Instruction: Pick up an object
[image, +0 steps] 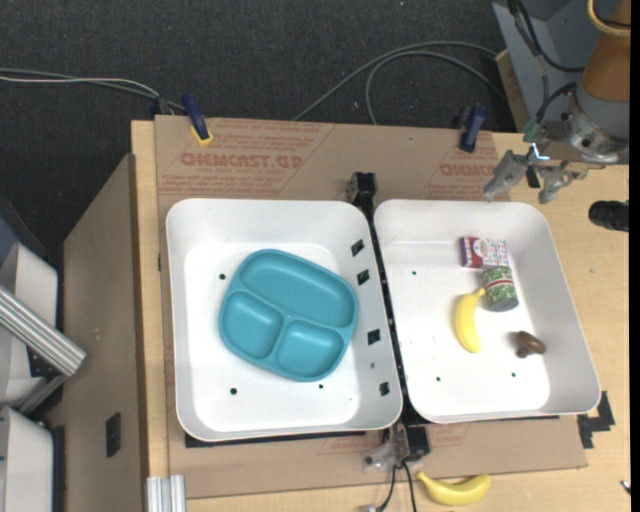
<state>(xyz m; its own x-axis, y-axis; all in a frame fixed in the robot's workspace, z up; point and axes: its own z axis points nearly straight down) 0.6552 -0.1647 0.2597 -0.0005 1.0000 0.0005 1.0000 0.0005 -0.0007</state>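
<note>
1. Bins: 2, white, side by side on the tabletop (300, 150); left bin (190, 300), right bin (560, 300).
2. Left bin: 1 teal divided plate (288, 314).
3. Right bin: 1 banana (467, 322), long axis near vertical in view, stem end up beside 1 packaged can (497, 285); 1 purple-red packet (483, 251); 1 small brown object (528, 345).
4. Outside bins, front edge: 1 second banana (460, 487).
5. Tool (527, 172): above the right bin's far corner, fingers spread, nothing between them.

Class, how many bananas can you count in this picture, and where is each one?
2. One banana lies in the right bin, beside the can. The second banana lies outside, below that bin's front edge.
</note>
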